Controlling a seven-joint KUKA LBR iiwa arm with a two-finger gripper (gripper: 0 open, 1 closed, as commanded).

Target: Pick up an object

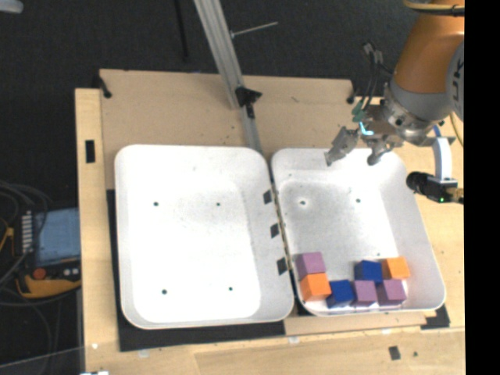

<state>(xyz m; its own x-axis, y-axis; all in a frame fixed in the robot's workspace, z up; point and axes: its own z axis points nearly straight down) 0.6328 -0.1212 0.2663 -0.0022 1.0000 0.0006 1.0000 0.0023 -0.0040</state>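
Pincer (358,151) hangs spread above right bin's (406,201) far edge, gripping nothing.

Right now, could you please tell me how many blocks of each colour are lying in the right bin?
Purple blocks: 3
Orange blocks: 2
Blue blocks: 2
Total: 7, all clustered at the near end of the right bin.

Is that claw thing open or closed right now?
Open. The gripper hangs over the right bin's far edge, its two fingers spread apart with nothing between them.
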